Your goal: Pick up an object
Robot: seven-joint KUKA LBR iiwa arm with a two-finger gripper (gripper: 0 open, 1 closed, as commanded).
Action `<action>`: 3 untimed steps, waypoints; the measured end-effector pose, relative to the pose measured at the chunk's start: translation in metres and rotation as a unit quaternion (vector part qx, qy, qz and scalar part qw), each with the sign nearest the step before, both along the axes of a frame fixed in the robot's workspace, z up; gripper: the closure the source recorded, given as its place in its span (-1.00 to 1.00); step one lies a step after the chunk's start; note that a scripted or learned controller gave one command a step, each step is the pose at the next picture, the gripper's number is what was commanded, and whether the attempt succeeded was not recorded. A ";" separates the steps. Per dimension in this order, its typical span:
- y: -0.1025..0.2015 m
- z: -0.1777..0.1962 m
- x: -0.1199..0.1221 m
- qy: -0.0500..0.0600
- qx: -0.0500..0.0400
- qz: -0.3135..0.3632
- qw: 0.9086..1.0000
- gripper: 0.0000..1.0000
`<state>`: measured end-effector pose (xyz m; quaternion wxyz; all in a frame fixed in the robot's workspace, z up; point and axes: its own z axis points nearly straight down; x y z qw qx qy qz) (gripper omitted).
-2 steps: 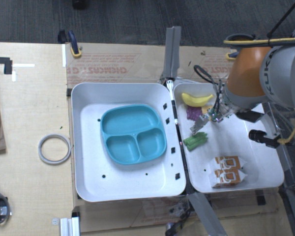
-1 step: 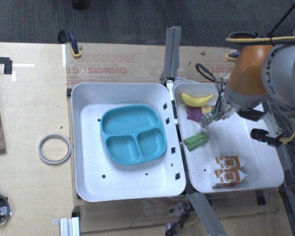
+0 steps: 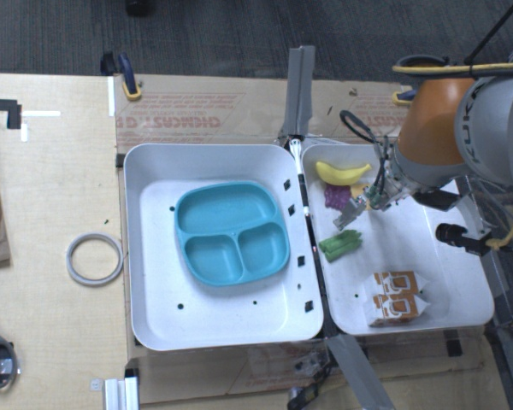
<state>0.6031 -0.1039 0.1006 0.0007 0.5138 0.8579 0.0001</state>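
Yellow banana lies at the right bin's far edge, touching a purple item. Just beside them hovers the gripper; whether it grips anything I cannot tell.

Robot lab: clamped bench, white bins, KUKA arm.

Grey arm reaches leftward, its hand lowered.
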 end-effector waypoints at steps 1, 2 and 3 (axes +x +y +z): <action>0.003 -0.009 0.037 0.001 0.000 -0.128 0.992 -1.00; -0.005 -0.009 0.056 0.001 0.000 0.121 0.993 -1.00; 0.001 -0.009 0.053 0.000 0.000 0.077 0.997 -1.00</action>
